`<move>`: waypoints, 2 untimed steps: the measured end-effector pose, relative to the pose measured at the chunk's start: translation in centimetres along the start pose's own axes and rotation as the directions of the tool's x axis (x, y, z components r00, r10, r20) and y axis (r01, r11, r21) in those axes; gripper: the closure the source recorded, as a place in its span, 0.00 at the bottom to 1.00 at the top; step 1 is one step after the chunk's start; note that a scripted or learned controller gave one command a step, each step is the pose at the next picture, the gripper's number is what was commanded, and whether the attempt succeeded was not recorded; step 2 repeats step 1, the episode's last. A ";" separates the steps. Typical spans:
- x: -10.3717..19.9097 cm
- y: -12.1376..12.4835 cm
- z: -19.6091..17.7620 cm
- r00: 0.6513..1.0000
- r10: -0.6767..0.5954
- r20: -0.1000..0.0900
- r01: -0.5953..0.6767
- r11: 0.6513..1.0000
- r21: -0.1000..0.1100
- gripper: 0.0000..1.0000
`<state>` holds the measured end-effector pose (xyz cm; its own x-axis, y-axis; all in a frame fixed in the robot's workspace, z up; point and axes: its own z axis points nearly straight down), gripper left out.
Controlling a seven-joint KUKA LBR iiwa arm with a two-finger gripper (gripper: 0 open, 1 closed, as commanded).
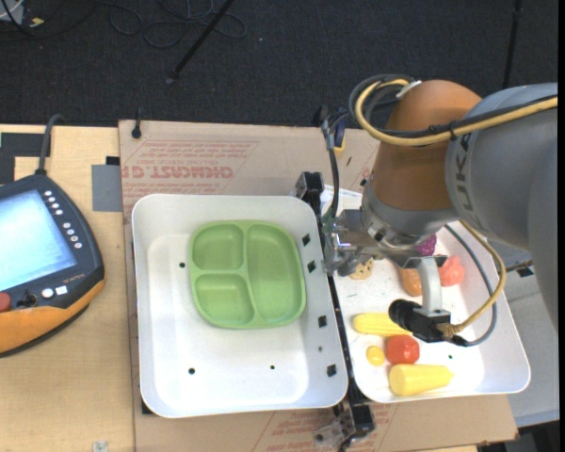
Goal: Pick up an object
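Dark floor with loose cables up top, then a cardboard-covered tabletop (217, 163) carrying two white bins side by side. Left bin (169, 365): just a green divided plate (247, 274). Right bin (494, 342): all the toy food. Yellow banana (375, 324), red tomato (402, 349), small yellow ball (374, 354) and a bigger yellow piece (419, 378) bunched near the front. Red-orange piece (449, 271) and something purple (424, 246) tucked by the arm, plus a tan lump (361, 269) close to the dividing wall. Teach pendant (28, 252) parked off to the left, not involved.

End effector (347, 250) down low at the right bin's left edge, just beside the tan lump. Can't tell whether spread or pressed together, too much wrist in the way. Nothing visibly pinched or lifted either.

Progress-wise: reach looks done, grab not yet. Probably going for the tan lump, judging purely by closeness. Left to do: close on it, lift it clear. Awkward spot though, tight against the wall, easy to miss.
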<state>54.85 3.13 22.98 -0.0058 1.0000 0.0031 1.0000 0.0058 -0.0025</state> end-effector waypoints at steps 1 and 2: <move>-1.8 0.5 0.8 1.000 0.006 0.004 -0.006 1.000 0.002 1.00; -1.8 0.5 0.8 1.000 0.006 0.004 -0.006 1.000 0.002 1.00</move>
